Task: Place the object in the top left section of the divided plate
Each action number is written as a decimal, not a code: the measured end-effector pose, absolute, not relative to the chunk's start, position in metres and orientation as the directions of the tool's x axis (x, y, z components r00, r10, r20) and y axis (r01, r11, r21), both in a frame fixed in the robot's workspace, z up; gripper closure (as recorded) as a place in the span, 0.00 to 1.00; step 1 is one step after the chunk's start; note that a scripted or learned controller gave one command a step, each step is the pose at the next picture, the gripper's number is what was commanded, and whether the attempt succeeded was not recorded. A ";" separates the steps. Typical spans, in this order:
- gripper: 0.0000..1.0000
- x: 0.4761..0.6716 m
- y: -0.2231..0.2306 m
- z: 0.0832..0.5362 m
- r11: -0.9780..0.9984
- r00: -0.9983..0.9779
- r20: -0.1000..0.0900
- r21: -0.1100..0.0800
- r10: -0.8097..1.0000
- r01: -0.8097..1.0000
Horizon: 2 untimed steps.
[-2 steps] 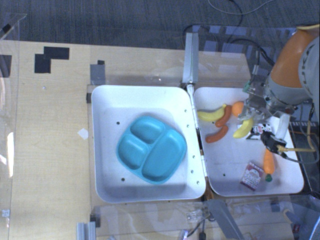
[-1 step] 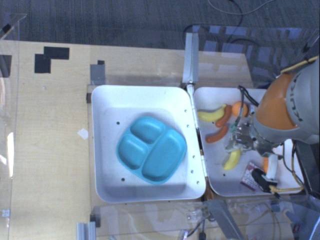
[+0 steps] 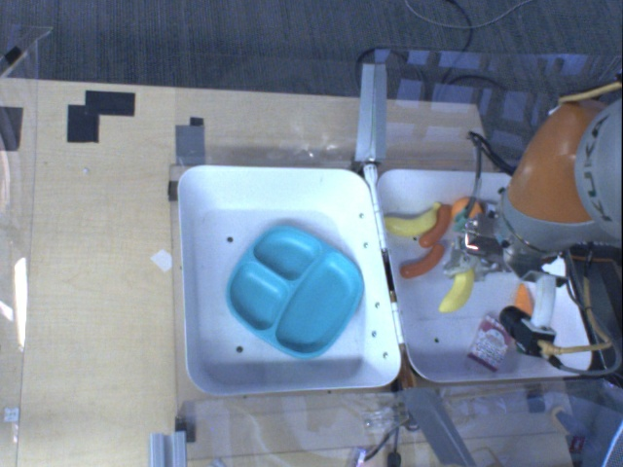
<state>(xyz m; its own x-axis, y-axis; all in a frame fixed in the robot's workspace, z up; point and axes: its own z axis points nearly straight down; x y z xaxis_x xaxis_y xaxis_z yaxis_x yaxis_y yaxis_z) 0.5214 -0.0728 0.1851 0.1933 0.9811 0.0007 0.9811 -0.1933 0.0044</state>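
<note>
Down over the right bin [image 3: 428,358] we go, and the claw [image 3: 474,242] hangs at the end of the grey arm [image 3: 574,178] with its orange band, reaching in from three o'clock. The metal of the claw sits low among a cluster of toy foods, but whether its tips are apart or together I cannot tell; they are too small and muddled against the clutter to read.

Around it: a yellow banana [image 3: 411,224] lies at the claw's nine to ten o'clock, near it. An orange-red piece [image 3: 440,220] leans against that banana, between it and the claw. A red sausage-shaped piece [image 3: 421,263] lies at about eight o'clock, just beside the claw. A second yellow piece [image 3: 457,291] lies at about seven o'clock, just below the claw and tilted. I cannot say that any of these sits between the fingers; nothing shows as clearly gripped.

Further out, at the claw's five o'clock, a small dark-red packet [image 3: 491,343] rests near the bin's lower edge, and an orange bit [image 3: 524,297] peeks out beside the arm's cabling.

Over in the left bin [image 3: 204,358], well apart from the claw at its nine o'clock, the blue divided plate [image 3: 295,290] sits roughly centred, turned at an angle, its three sections bare. Both bins rest side by side on the pale wooden desk [image 3: 88,290].
</note>
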 end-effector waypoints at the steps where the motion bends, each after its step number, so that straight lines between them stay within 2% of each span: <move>1: 1.00 0.490 -0.093 0.136 -0.142 0.142 0.000 0.003 0.990 0.990; 2: 1.00 0.546 -0.067 0.185 -0.056 0.056 0.000 0.004 0.998 0.998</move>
<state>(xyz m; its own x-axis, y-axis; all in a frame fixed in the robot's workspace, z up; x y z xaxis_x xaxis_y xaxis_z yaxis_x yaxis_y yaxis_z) 0.5464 -0.0669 0.1851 0.0561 0.9984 0.0001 0.9984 -0.0561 0.0043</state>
